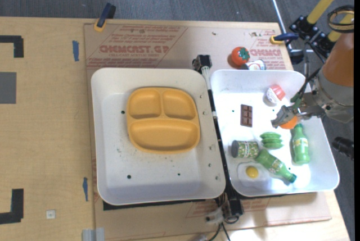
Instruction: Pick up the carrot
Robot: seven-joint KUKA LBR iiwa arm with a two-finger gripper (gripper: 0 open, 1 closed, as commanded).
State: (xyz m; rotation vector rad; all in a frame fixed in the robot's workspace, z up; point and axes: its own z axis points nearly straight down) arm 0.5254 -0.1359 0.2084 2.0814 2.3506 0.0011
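**Carrot grab: slip risk**

Carrot (288, 121) sits in right bin (225, 94), w/ end effector (284, 117) right on it; can't tell if fingers are apart or clamped. Green bottle (300, 144) lies just beside: could get knocked or pinched too. Arm reaches in from right, wrist low over bin.

fixed overhead camera, slanted down, both bins (107, 122) in frame

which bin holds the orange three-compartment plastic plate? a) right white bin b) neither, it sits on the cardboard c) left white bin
c: the orange three-compartment plastic plate lies in the left white bin, apart from the toy foods in the right white bin.
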